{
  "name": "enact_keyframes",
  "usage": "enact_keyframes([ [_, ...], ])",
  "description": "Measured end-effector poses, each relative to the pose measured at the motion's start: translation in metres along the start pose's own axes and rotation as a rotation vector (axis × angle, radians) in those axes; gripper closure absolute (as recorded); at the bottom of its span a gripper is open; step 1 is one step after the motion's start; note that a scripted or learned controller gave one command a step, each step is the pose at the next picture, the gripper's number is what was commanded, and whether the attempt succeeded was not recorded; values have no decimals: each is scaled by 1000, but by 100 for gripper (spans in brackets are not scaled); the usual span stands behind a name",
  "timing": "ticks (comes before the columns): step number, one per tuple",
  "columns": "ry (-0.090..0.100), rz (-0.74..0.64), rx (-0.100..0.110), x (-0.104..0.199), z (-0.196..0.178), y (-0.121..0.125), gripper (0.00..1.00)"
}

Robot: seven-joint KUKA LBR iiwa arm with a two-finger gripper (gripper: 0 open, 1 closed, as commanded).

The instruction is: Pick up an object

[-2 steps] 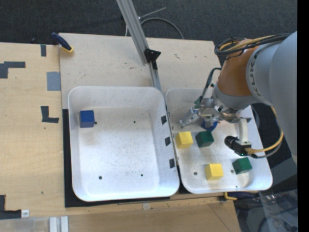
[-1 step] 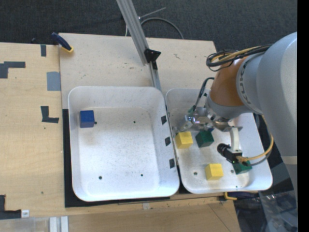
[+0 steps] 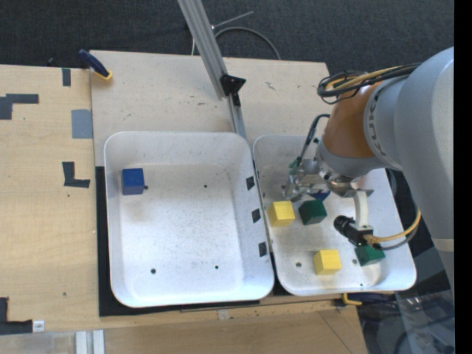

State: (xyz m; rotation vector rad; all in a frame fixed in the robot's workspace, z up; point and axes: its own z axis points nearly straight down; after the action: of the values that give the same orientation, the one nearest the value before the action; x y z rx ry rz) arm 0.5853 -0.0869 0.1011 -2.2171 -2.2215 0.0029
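Observation:
My gripper (image 3: 304,189) reaches down into the right bin (image 3: 391,275), its tip just above a yellow cube (image 3: 282,213) and a dark green cube (image 3: 313,212) that sit side by side. A small blue piece (image 3: 320,195) peeks out right under the wrist. Nearer the front lie a second yellow cube (image 3: 327,261) and a green block (image 3: 369,254). A blue cube (image 3: 133,181) rests alone at the far left of the left bin (image 3: 184,286). The wrist hides the fingertips.
A slanted metal pole (image 3: 206,39) runs from the top down to the wall between the bins. A black cable fitting (image 3: 350,229) hangs over the right bin. A blue-yellow clamp (image 3: 96,65) lies on the bench at upper left.

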Motion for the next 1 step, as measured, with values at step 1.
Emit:
enact_keyframes([
  [1,-1,2,-7,-6,-55,-7,100],
])
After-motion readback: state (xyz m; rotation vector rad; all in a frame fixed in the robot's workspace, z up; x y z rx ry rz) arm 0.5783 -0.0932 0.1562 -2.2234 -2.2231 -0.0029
